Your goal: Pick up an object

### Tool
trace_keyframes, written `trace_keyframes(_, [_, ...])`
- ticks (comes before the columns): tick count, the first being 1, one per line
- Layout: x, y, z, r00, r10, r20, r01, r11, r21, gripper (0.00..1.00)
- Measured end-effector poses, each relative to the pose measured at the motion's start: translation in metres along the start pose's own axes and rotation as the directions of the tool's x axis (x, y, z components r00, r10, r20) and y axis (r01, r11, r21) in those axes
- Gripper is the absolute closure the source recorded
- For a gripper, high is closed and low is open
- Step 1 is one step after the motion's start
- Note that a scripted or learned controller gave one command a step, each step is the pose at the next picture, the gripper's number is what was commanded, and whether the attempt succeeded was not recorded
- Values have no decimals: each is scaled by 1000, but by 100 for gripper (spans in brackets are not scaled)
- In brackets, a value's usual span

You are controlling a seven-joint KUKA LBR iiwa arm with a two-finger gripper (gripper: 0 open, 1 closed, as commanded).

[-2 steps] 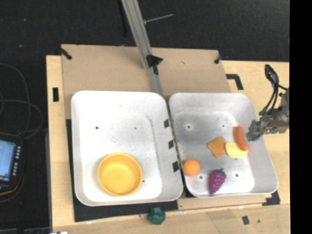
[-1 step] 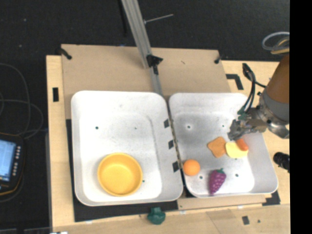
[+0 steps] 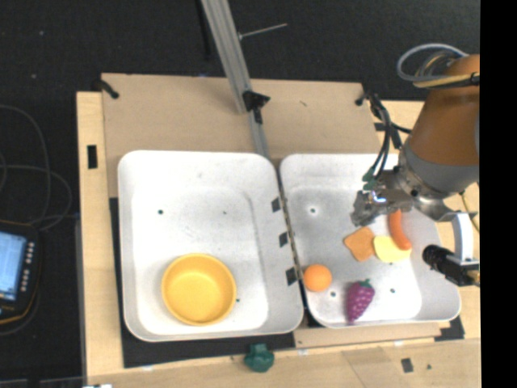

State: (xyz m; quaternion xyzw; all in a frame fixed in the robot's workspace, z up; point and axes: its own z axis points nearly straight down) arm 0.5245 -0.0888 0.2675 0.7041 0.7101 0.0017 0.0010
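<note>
Two shallow white bins are sitting side by side on the bench, and going from the near edge upward, a small green object (image 3: 259, 358) is lying on the bench just in front of the left bin (image 3: 137, 184). Inside that bin, a yellow bowl (image 3: 199, 288) is resting upright in the near part. In the right bin (image 3: 323, 184), a bunch of purple grapes (image 3: 359, 299) is lying nearest the front wall, with an orange ball (image 3: 317, 277) sitting just to its left, close to the wall shared by the bins. A little farther back, an orange wedge-shaped piece (image 3: 359, 243) is touching a yellow piece (image 3: 391, 251), and an orange carrot-like piece (image 3: 397, 228) is lying against the yellow piece's far side. The gripper (image 3: 367, 206) is hanging just above and behind the orange wedge, close to it, though whether it is touching is not clear. Whether it is spread or pressed together cannot be told at this slant, and nothing is showing in its grasp. Behind it, the grey arm (image 3: 440, 136) with its orange band is reaching in from the right. Farthest back, a grey metal pole (image 3: 230, 51) is slanting across the bench's far edge.
</note>
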Motion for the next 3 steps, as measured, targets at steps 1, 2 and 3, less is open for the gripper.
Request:
trace_keyframes(1, [49,2,1,1000,1,0,-1,1000,2,100])
trace_keyframes(2, [99,21,0,1000,1,0,-1,1000,2,100])
trace_keyframes(3, [159,29,13,1000,1,1,-1,1000,4,100])
